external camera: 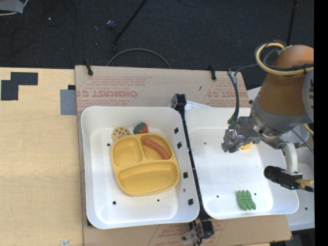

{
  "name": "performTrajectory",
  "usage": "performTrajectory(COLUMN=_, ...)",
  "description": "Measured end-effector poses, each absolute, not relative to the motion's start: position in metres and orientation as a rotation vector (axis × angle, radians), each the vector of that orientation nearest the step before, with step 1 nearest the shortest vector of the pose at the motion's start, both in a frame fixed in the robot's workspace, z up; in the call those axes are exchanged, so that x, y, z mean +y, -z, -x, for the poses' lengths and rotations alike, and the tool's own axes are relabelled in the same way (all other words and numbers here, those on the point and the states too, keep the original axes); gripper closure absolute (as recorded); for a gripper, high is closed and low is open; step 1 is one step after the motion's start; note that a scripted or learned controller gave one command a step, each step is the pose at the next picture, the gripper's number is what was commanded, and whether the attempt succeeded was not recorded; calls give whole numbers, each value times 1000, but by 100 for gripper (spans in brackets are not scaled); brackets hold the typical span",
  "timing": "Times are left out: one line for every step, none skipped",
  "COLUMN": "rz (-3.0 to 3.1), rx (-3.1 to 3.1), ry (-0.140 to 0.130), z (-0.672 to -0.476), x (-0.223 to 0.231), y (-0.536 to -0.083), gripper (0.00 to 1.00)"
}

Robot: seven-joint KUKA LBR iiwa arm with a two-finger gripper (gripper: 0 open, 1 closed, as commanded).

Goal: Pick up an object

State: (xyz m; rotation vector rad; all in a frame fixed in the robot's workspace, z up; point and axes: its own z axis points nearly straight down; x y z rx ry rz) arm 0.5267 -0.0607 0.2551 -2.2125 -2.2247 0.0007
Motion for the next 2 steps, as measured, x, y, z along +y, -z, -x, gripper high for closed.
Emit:
performTrajectory(rz=2213, rx=-2225, ry=-1, z=-533, x=-7, y=-260, gripper=100)
performTrajectory(rz=2215, rx=-2224, ry=-3, z=-542, x=35, y=-253, gripper=100)
